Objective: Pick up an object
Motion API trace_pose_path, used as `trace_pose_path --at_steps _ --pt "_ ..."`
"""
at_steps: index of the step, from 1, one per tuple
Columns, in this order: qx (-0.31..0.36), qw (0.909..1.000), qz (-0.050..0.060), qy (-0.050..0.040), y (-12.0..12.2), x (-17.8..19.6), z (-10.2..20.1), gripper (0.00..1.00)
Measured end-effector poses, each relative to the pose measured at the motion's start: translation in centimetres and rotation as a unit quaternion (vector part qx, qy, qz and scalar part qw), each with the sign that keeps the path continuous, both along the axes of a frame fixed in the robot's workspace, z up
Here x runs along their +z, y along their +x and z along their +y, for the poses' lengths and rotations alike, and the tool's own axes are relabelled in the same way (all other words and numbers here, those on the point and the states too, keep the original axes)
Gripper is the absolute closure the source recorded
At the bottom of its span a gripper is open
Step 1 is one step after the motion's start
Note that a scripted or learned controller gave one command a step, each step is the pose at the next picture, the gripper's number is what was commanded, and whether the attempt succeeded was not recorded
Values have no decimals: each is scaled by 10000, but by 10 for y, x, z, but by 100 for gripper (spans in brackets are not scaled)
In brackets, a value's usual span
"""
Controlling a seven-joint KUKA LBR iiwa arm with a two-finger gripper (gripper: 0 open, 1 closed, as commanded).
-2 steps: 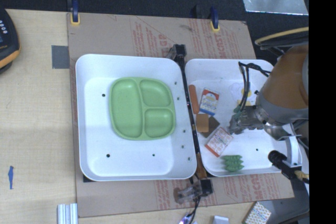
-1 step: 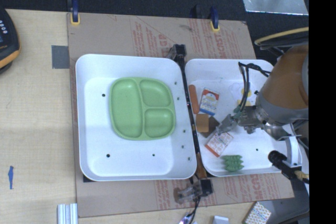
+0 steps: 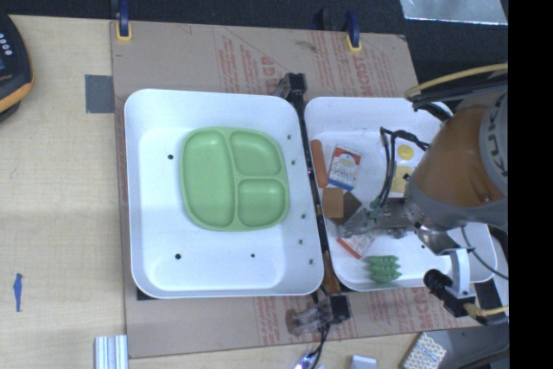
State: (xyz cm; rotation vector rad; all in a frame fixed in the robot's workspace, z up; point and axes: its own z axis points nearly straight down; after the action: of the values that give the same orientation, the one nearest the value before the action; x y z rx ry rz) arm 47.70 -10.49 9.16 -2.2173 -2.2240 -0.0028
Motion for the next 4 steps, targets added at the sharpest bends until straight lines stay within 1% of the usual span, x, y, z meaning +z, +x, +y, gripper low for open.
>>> trace_pose_path --at_steps 1,2,3,4 --pt "10 10000 -45 -38 70 66 -49 0" --pt "16 10000 10 -20 117 -3 -87 0" --pt "42 10000 14 -18 117 11 -86 100" --pt "28 10000 1 -11 150 0 -41 100"
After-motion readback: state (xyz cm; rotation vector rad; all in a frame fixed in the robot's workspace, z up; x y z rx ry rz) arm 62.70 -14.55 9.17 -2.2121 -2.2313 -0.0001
